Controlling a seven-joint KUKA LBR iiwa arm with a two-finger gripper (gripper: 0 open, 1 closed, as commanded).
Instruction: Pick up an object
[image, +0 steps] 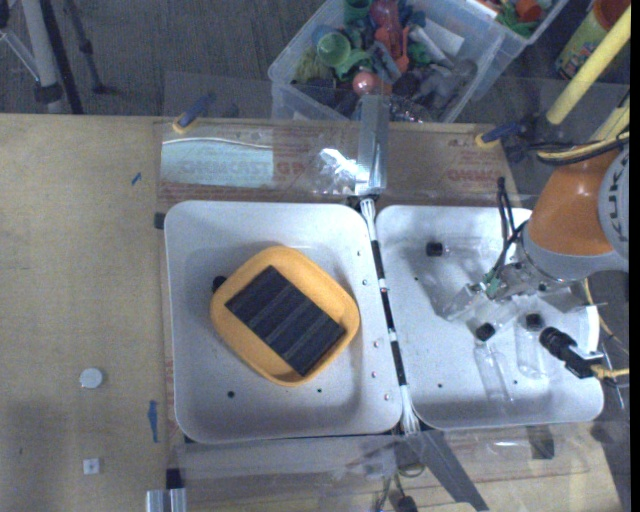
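Observation:
A yellow, rounded-square object (285, 315) with a black ribbed panel on top lies in the middle of the left bin (190, 400). A small dark piece (219, 284) peeks out at its upper left edge. My gripper (472, 342) hangs low over the right bin (570, 405), well to the right of the yellow object and apart from it. Its clear fingers (452, 302) are spread open, and nothing shows between them. The grey arm with its orange band (572, 212) comes in from the right.
A raised divider (388, 320) separates the two bins. A small black item (433, 248) sits near the right bin's back. A clear tub of toys (400, 55) and a cardboard strip (260, 155) stand behind the bins. Bare wooden bench (70, 300) spreads left.

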